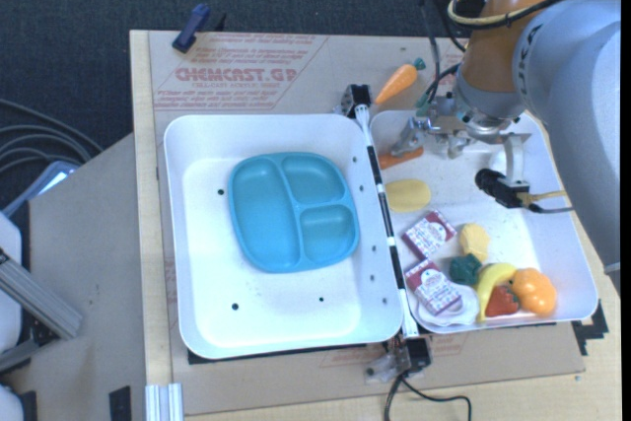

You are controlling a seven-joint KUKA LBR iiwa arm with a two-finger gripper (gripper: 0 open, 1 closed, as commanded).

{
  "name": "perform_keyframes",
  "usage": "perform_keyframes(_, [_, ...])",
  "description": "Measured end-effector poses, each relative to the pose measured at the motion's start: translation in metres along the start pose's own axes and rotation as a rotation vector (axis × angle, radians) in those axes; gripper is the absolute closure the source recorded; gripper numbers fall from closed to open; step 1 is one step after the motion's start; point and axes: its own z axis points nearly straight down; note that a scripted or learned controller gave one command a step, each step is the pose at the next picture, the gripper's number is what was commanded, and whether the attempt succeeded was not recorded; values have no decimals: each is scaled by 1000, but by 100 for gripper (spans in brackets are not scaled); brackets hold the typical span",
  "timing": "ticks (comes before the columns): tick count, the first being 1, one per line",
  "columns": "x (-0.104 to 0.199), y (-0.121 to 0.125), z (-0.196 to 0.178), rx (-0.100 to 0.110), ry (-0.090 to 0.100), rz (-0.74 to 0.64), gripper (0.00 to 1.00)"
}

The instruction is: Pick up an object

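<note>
The right bin holds several toy foods. A pale yellow piece lies by its left wall. Two red and white packets lie in front of it. Nearer the front sit a green broccoli, a banana, a red piece and an orange pepper. My gripper is low over the bin's far left corner, right above a small orange piece. Whether it touches that piece is hidden by the wrist.
The left bin bears a blue divided plate. A toy carrot lies on the bench just beyond the bins. A blue clip sits at the bench's far left corner. The arm covers the right bin's far right side.
</note>
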Motion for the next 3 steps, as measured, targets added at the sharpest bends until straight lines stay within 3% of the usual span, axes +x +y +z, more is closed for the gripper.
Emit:
perform_keyframes(1, [0,0,0,0,-1,0,0])
perform_keyframes(2, [2,1,-11,-4,3,0,100])
perform_keyframes(3, [2,1,-11,-3,3,0,0])
